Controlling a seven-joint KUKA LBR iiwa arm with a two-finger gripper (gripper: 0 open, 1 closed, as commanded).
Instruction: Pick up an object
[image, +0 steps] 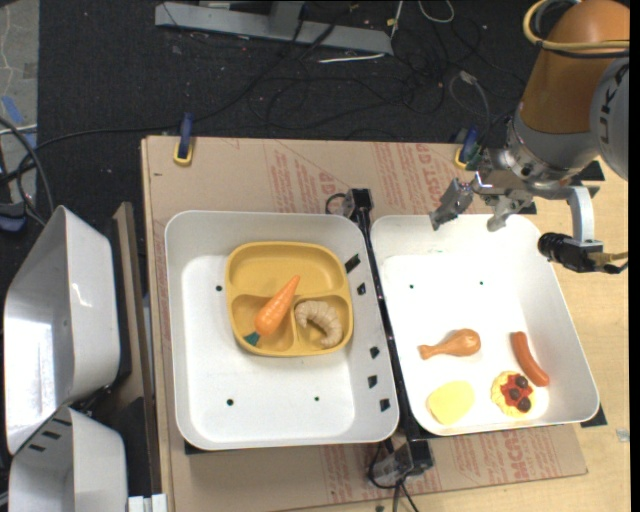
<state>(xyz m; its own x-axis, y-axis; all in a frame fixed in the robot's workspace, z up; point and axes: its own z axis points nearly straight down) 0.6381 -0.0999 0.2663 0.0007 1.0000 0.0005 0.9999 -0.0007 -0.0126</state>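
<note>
Hovering over the right bin's (560, 300) far edge, the gripper (480, 208) has fingers spread apart w/ nothing between them. Near side of that bin: drumstick (452, 346), sausage (529, 359), yellow disc (451, 402), tart (517, 393). Left bin (200, 400) holds a yellow plate (250, 265) w/ carrot (277, 306) & shrimp (322, 320).

My one camera sits fixed above the worktop (250, 165), looking down at a slant from moderate height. It takes in both white bins (200, 400) side by side, with the arm (575, 80) entering from the right.
</note>
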